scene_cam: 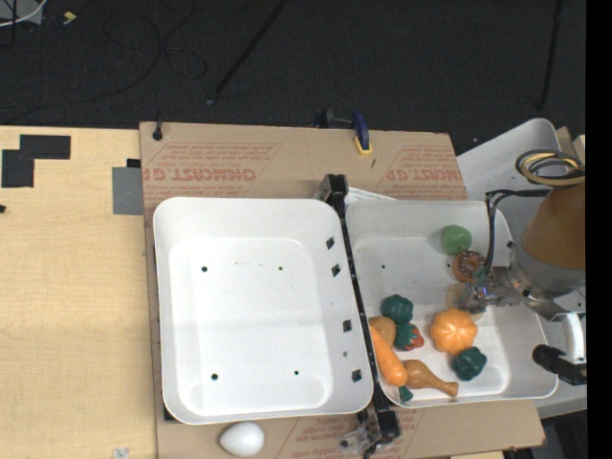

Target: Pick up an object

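Note:
The right bin (402, 256) holds several toy foods: a light green piece (456, 238), a small brown-red piece (468, 264), an orange pumpkin (452, 331), two dark green pieces (397, 307) (469, 362), a red piece (412, 338), an orange carrot (386, 350) and a tan squash (431, 378). The arm comes in from the right, low over this bin. My gripper (481, 293) sits just right of the brown-red piece and above the pumpkin, its tip small and dark. I see nothing held in it.
The left bin (249, 323) lies beside the right one, with a black divider (344, 285) between them. A white egg (241, 439) lies on the cardboard in front of the left bin. The arm's grey body (559, 247) covers the right bin's far right edge.

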Available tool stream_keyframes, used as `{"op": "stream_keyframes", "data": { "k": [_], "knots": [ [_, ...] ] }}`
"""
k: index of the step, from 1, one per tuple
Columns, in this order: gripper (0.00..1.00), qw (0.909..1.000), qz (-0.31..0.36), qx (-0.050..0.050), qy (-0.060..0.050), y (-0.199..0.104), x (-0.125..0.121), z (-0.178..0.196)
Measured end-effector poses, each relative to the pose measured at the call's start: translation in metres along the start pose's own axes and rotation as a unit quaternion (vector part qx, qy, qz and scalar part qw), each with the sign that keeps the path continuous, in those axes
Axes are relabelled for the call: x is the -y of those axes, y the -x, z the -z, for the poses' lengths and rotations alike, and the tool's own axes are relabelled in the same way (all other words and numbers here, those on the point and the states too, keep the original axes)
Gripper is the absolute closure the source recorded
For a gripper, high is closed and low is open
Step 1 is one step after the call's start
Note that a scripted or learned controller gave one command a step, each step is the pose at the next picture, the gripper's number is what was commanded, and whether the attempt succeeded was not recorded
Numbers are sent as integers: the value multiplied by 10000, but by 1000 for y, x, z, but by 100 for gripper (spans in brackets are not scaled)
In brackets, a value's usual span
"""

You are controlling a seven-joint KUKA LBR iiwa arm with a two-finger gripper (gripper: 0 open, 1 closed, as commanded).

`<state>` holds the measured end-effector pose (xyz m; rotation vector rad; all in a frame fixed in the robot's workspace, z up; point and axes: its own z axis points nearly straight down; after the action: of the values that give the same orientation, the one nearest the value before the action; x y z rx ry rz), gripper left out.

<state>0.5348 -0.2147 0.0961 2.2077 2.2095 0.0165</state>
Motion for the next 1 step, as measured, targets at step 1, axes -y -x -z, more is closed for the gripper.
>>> {"op": "stream_keyframes", "data": {
  "k": [1],
  "knots": [
    [100,9999,45,-46,-80,-88,-64,15]
  ]
}}
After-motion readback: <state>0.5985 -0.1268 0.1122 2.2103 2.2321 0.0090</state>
